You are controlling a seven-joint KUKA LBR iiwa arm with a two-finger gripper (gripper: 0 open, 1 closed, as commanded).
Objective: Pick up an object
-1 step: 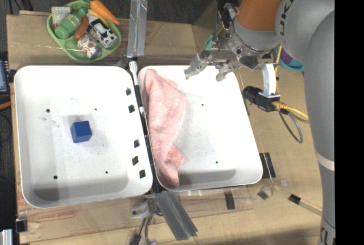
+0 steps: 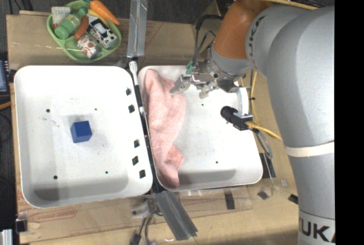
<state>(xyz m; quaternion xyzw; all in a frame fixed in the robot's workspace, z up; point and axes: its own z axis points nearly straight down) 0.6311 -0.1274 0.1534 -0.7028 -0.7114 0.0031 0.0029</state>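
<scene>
**Over the right bin's far edge, gripper near the cloth**

Over the far edge of the right bin (image 2: 250,173) hangs the gripper (image 2: 194,82), its metal fingers spread apart with nothing between them. They sit just beside, perhaps touching, the top corner of the pink cloth (image 2: 165,124), which lies crumpled along that bin's left wall from the far edge to the near one. Whether the tips actually press the fabric cannot be told from this angle.

Well apart, in the left bin (image 2: 34,192), a blue cube (image 2: 81,131) sits alone left of the middle. Either could serve as the object, but the cloth is the likelier target, being right by the fingers.

Risks, as I judge them:

- The fingers are at the cloth's very corner. Closing there may pinch only a thin fold, which could slide out as the arm lifts.
- The cloth is bunched against the wall between the bins. A descent too close to it could strike the rim or jam a finger against the plastic.
- A long cloth lifted by one end may drag on the bin wall, pulling itself free.
- A closure above the fabric would catch nothing.

Beyond the bins, a green bowl (image 2: 63,49) of toy food rests near the bench's far left corner.
</scene>
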